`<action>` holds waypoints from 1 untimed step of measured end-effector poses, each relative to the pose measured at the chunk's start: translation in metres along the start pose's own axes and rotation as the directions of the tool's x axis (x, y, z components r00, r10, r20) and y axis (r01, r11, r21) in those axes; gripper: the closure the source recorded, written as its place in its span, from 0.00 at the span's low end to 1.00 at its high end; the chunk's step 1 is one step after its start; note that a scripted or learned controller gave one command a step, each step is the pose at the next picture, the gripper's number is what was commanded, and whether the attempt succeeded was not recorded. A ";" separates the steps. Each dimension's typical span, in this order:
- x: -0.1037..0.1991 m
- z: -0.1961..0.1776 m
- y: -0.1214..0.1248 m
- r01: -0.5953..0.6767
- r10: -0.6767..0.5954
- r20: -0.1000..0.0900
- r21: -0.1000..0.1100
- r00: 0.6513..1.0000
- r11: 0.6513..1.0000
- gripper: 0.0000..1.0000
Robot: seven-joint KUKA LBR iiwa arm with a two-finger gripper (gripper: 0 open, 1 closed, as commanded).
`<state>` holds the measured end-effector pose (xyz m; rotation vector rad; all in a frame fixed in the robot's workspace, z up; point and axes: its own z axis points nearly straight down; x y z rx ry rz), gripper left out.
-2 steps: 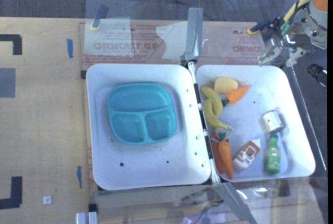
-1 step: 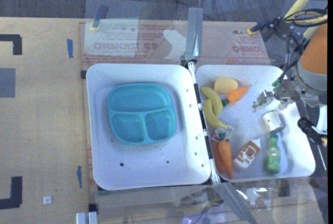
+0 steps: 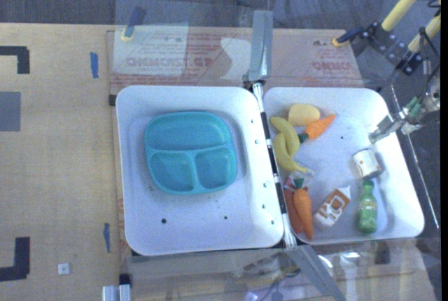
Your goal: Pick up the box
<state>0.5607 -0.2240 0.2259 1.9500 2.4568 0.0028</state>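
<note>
Tool (image 3: 383, 130) at the right bin's (image 3: 413, 219) right rim, over the upper part of that side; whether it is parted or closed cannot be told, and nothing shows between its tips.

Right bin, near edge first: box (image 3: 332, 207), white with orange print, lying flat and tilted, between a carrot (image 3: 302, 212) on its left and a green bottle (image 3: 366, 207) on its right. Box well apart from the tool. Farther back, a small white can (image 3: 366, 162) lies on its side, just below the tool. Along the bin's left wall, a banana (image 3: 283, 145). Beyond it a second carrot (image 3: 320, 127) and a yellow lemon-like piece (image 3: 303, 113), touching.

Left bin (image 3: 140, 229): one teal divided tray (image 3: 190, 151), three compartments, sitting flat.

Both bins rest side by side on the counter (image 3: 56, 173).
</note>
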 end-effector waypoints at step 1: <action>0.040 0.115 0.010 0.149 -0.149 0.000 -0.001 0.989 0.989 0.00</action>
